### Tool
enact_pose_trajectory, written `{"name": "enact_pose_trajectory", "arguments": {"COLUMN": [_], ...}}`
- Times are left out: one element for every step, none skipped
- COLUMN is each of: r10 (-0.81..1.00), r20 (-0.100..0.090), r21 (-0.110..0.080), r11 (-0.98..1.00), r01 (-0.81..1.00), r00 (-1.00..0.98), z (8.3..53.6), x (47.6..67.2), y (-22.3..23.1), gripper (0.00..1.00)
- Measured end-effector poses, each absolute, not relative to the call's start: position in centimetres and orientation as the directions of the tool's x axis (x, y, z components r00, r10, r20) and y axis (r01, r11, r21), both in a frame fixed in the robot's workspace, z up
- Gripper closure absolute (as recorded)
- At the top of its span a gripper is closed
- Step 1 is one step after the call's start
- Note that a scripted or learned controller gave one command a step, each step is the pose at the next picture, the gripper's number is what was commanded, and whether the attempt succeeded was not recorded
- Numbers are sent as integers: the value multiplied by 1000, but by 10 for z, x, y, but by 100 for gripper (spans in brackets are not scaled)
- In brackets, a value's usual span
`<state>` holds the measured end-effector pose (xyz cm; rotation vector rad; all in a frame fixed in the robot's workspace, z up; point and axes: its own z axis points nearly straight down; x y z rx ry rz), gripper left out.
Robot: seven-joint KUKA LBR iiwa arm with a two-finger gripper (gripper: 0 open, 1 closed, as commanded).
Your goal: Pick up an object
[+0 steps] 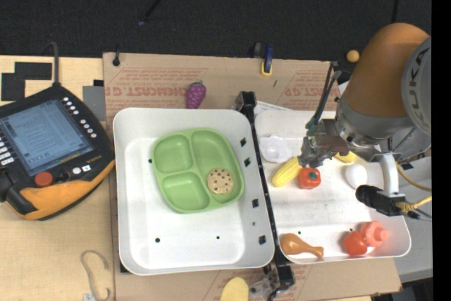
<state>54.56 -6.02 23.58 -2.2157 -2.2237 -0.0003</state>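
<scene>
My gripper (310, 160) reaches down into the right bin (331, 218), directly over a red tomato-like toy (309, 178) and touching distance from a yellow corn cob (285, 171) on its left. The fingertips are hidden against the tomato's top. Also in this bin lie a white egg (354, 174), a yellow piece (344, 157) partly behind the arm, a clear white cup (272, 149), a brown chicken drumstick (301, 245) and a red-and-pink toy (365, 238) at the front.
The left bin (141, 229) holds a green divided plate (194, 169) with a cookie (220, 181) in one compartment. A purple grape toy (196, 94) lies behind the bins, a yellow object (235, 288) in front. A teach pendant (46, 144) sits at the left.
</scene>
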Motion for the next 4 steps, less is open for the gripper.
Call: {"name": "enact_pose_trajectory", "arguments": {"r10": [1000, 1000, 1000, 1000], "r20": [2, 1, -1, 0], "r21": [-5, -1, -4, -5], "r11": [3, 1, -1, -3], "r01": [1000, 1000, 1000, 1000], "r00": [-3, -1, 1, 3], "z": [221, 236, 231, 217], "x": [556, 575, 575, 566], "y": [-7, 18, 7, 11], "gripper": [100, 100, 100, 100]}}
